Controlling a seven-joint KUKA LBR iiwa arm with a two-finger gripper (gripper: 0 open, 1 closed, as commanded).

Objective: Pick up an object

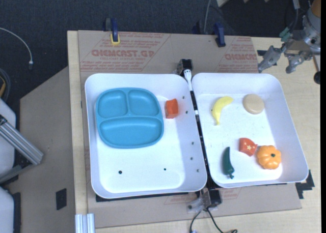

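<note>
Up at about two o'clock in the camera view, the claw (281, 60) hangs over the table (153, 54), just past the far right corner of the right bin (290, 125). Its two fingers (266, 61) stand apart with nothing between them.

Inside the right bin, a yellow banana (220, 108) lies toward ten o'clock, and a round cream-coloured piece (253, 104) sits near it at about twelve o'clock. Toward five o'clock an orange pumpkin (269, 156) rests just beside a red piece (247, 146), the two touching or nearly so. A dark green pepper (227, 163) lies at about seven o'clock, near the bin's front wall. All of them are well apart from the claw.

Left bin (142, 181) holds a blue divided plate (130, 117) in its far half, toward eleven o'clock. A small orange block (171, 108) stands just beside the plate's right edge, at about two o'clock in that bin. Two blue clamps (114, 27) grip the table's far edge.
</note>
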